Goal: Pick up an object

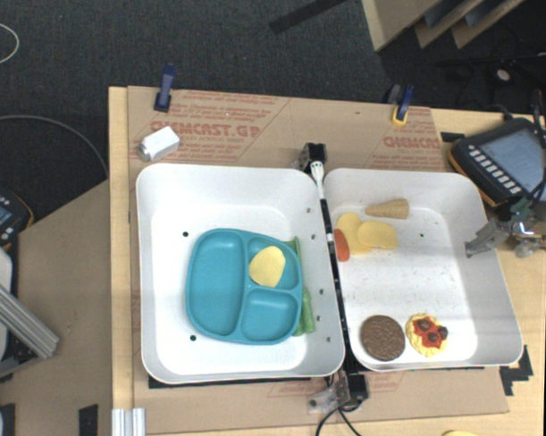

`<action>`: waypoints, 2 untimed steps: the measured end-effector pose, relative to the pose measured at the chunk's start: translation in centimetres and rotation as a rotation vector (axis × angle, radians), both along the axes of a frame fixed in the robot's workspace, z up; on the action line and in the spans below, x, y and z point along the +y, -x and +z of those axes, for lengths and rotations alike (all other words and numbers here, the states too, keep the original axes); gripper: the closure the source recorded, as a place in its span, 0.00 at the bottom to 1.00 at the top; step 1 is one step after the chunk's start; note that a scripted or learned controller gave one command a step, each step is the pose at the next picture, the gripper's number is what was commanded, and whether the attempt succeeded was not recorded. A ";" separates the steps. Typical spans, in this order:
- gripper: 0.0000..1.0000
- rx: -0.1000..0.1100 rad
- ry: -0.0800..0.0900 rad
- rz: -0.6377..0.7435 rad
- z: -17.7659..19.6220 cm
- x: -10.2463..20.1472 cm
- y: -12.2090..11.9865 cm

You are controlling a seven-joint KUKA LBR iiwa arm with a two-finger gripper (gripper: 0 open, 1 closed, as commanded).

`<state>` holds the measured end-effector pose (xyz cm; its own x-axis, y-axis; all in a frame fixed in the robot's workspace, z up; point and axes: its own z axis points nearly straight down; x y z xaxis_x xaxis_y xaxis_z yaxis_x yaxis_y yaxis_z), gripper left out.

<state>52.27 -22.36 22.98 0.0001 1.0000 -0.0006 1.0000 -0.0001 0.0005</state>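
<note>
While the pincer sits at the right rim of the right bin, you have nothing in hand yet; it looks like the approach is only beginning. Its fingers are small and dark against the rim, and you cannot tell whether they stand apart or together, so check that before you commit.

Your candidates lie in the right bin: a tan cone-shaped piece near the far wall, two yellow pieces just beside a small orange-red one at the left wall, and, toward the near edge, a brown round disc next to a small pizza-like piece. In the left bin a yellow piece rests in a compartment of the teal divided tray, with something green along the tray's right side.

To do this well, pick one target that stands apart from its neighbours. The cone looks the easiest: it lies alone, and is narrow enough to grip across its width. Avoid the cluster by the left wall, where the wall may block a finger. The disc looks flat and may slip. Come down centred, then close.
</note>
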 end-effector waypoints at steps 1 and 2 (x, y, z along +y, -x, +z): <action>0.00 -0.017 0.006 0.002 17.7 1.3 4.4; 0.00 -0.021 0.002 0.011 31.5 9.7 4.2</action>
<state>48.03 -12.67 54.49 -0.0106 0.9999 -0.0031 0.9997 0.0107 0.0211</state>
